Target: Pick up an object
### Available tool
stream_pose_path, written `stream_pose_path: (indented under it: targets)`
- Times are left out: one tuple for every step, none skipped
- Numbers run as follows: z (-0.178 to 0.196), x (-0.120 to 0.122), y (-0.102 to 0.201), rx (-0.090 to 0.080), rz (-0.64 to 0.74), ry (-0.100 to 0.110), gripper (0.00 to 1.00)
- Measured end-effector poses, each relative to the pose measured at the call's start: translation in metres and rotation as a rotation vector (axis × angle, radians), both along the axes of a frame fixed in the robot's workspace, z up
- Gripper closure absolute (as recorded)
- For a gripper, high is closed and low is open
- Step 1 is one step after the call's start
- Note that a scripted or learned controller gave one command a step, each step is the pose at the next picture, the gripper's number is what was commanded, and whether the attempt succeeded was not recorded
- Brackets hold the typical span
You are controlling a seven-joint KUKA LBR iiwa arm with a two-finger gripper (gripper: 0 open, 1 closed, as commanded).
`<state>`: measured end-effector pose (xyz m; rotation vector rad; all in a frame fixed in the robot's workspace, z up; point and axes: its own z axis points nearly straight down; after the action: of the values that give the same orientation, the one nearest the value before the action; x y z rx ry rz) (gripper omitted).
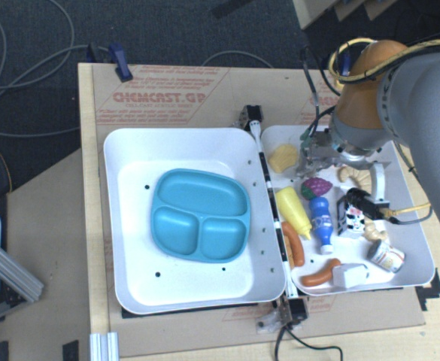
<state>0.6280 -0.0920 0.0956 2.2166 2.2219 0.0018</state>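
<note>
My gripper (314, 162) hangs low in the right bin (419, 265), at its back, under the orange-banded wrist. Directly in front of it lies a small purple fruit (318, 185); I cannot tell whether they touch. A pale yellow piece (283, 157) sits to the gripper's left. Nearer the front lie a yellow bottle (293, 210), a blue bottle (322, 222) and an orange sausage (294, 245). A black-and-white cow toy (353, 218) is to the right of the blue bottle.
The left bin (129, 156) holds a blue divided plate (201, 214). At the right bin's front lie a second sausage (319, 273), a grey block (349, 275) and a small can (387, 256). Tan pieces (353, 175) rest beside the arm. Cables run along the arm.
</note>
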Motion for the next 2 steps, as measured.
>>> stream_pose_path:
  targets:
    - [-0.001,0.000,0.000,0.000,0.000,0.001,0.00]
    - [-0.012,-0.041,-0.013,0.003,-0.005,0.009,0.00]
